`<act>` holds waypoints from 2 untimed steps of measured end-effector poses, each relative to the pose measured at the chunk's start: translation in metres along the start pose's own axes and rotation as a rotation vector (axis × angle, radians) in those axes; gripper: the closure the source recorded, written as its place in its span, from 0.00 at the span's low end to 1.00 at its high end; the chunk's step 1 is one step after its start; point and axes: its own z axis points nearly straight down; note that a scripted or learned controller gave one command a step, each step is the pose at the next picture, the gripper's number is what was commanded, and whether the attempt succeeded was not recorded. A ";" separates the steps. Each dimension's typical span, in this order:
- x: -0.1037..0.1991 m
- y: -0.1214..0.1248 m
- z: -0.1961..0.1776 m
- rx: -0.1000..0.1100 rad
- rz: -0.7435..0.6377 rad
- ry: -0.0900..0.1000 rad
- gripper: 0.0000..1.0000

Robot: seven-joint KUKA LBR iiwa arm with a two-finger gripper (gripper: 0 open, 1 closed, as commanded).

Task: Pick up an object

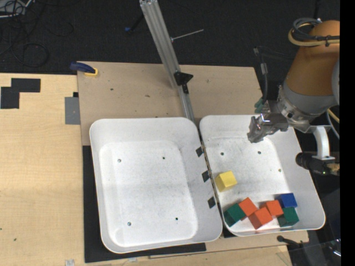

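A: How many blocks are sitting in the right bin (299, 165)?

B: Six. One yellow block (226, 180) is lying alone near the bin's centre, toward the divider. The other five are crowding the near rim at about five o'clock: two orange — one orange block (248, 206) to the left, another orange block (266, 213) beside it — two green, with a green block (234, 214) at the left end and a second green block (288, 218) at the right end, and one blue block (287, 200) just above that one.

A: Are they touching?

B: The five are looking packed together, edges touching or nearly so; the yellow one is lying apart from them.

A: And the left bin (145, 184)?

B: I'm counting no blocks in it, just white floor.

A: Where is the gripper (256, 131) hanging?

B: At about one o'clock of the right bin, over its far part, well apart from every block. Whether its fingers are spread or pressed together, I cannot tell, and nothing is showing between them.

A: Anything standing nearby?

B: An aluminium rail (165, 49) is slanting from twelve o'clock toward the gap between the two bins, with black clips (204, 175) sitting along the divider.
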 end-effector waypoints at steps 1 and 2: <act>0.057 0.006 0.015 0.002 0.000 0.000 1.00; 0.113 0.023 0.014 -0.001 0.000 -0.001 1.00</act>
